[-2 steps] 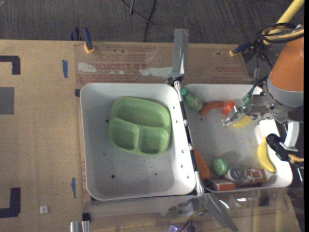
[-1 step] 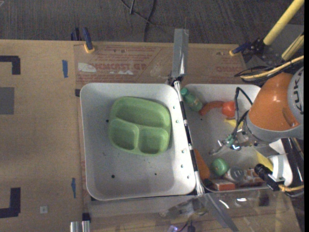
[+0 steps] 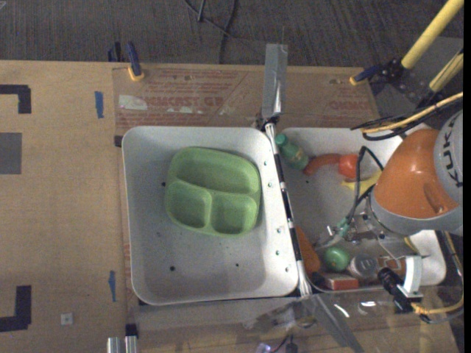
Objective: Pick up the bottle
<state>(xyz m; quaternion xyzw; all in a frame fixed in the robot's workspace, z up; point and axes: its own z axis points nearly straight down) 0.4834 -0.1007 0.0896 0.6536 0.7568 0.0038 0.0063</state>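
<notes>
We see two shallow white bins side by side on a cardboard-covered bench (image 3: 59,197). The left bin (image 3: 147,263) holds a green divided plate (image 3: 213,191) with three compartments, lying flat toward the far half of the bin. The right bin (image 3: 324,197) is crowded. At its far left corner, just beside the wall shared with the left bin, lies the bottle (image 3: 292,153), green with a yellow cap, tilted on its side with the cap pointing toward the far left corner. Just to its right we see an orange-red object (image 3: 331,163) whose shape we cannot make out, touching or nearly touching the bottle. The arm (image 3: 416,179) comes in from the right, its orange band covering much of the right bin. The gripper (image 3: 352,234) hangs over the near half of the right bin, well apart from the bottle; it is too cluttered with cables and metal parts for us to say whether it is spread or closed, and we see nothing clearly held in it. Below it sit a small green ball (image 3: 337,257) and, at the near edge, a flat red-orange block (image 3: 340,282). A yellow pole (image 3: 434,24) slants across the upper right corner.
</notes>
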